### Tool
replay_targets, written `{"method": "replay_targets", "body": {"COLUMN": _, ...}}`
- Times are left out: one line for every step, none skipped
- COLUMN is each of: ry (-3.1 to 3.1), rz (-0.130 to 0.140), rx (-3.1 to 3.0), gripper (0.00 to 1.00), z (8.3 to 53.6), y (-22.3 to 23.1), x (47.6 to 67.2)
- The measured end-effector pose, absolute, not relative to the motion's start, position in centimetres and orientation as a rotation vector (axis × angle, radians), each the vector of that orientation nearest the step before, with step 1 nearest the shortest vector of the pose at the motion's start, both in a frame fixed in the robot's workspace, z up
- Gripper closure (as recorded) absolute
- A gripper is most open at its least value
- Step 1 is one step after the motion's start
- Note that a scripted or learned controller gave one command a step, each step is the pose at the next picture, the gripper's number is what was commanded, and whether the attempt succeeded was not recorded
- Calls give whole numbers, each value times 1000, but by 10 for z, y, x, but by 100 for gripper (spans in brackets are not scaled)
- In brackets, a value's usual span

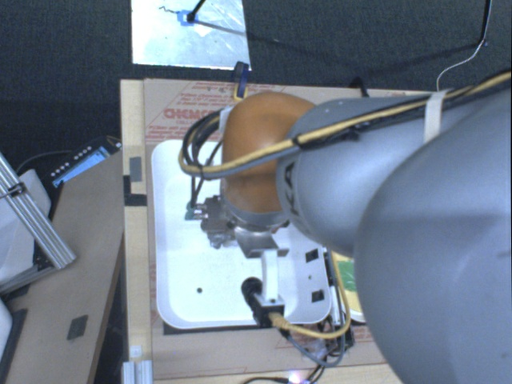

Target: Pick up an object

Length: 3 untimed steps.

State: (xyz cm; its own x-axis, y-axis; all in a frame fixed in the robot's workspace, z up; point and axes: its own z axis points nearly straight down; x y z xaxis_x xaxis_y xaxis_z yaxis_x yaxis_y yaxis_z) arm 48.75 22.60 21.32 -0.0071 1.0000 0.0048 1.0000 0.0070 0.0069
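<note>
- Though the arm [416,214] covers most of the bench, a sliver of a green object [346,277] shows just past the right edge of the left bin [172,214], with the arm's bulk hiding the rest of it; what kind of thing it is cannot be told.
- One small dark speck [199,290] lies on the left bin's white floor, near its front edge and well apart from the green object.
- Over the middle of the left bin hangs the gripper [208,213], seen from above as a grey metal block under the wrist; whether it is open or closed cannot be told, and nothing can be seen held in it.
- Above the wrist sits the orange band [256,146], over the bin's far edge.
- Under the bin lies a cardboard sheet [180,110] with red print.
- Beyond the bench's far edge a silvery sheet [188,22] lies on dark flooring.
- At the left, off the bench, stands a slanted aluminium rail [32,218].
</note>
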Motion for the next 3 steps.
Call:
{"method": "replay_targets", "body": {"ry": 2222, "rz": 26, "rx": 2211, "gripper": 100, "z": 343, "y": 235, "x": 527}}
{"method": "replay_targets", "body": {"ry": 2216, "rz": 14, "rx": 2215, "gripper": 100, "z": 388, "y": 232, "x": 642}}
{"method": "replay_targets", "body": {"ry": 2224, "rz": 9, "rx": 2214, "gripper": 100, "z": 419, "y": 234, "x": 670}}
